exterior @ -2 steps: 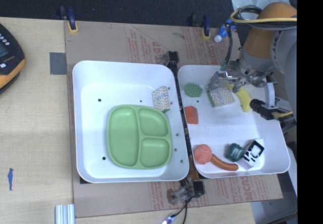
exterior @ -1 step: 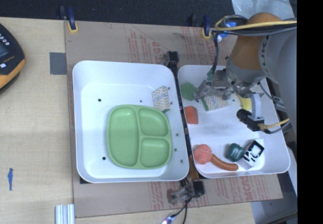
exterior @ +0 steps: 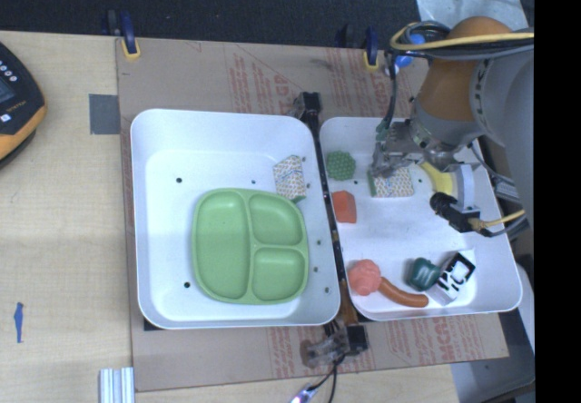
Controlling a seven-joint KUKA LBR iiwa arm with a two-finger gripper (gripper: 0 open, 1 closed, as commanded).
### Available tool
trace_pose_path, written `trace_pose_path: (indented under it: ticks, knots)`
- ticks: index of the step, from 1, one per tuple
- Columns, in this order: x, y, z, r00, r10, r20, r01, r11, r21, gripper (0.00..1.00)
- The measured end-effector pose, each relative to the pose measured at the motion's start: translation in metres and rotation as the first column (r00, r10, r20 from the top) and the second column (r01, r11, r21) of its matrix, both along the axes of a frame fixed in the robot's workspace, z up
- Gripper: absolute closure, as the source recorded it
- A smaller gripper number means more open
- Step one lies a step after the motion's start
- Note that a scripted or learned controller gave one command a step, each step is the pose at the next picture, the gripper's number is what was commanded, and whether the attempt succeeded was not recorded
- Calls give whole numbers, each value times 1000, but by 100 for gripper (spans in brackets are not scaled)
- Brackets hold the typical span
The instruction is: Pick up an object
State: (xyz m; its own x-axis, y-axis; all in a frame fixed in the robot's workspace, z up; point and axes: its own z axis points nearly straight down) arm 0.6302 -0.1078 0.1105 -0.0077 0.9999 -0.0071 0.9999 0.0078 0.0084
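My gripper hangs low in the right bin, at its far middle. It sits directly over a small patterned pouch and hides the pouch's far edge. Whether it touches the pouch cannot be told. A yellow item lies just right of the pouch, partly under the wrist. To the gripper's left are a green round piece and an orange-red block.
Along the right bin's near edge lie a pink lump, an orange sausage shape, a dark green object and a black-and-white item. The left bin holds a green divided plate and a second patterned pouch.
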Motion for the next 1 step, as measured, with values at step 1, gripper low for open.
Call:
trace_pose_path:
  ticks: [1]
  knots:
    - [-16, 112, 82, 1000, 0, -10, 0, 1000, 8, 100]
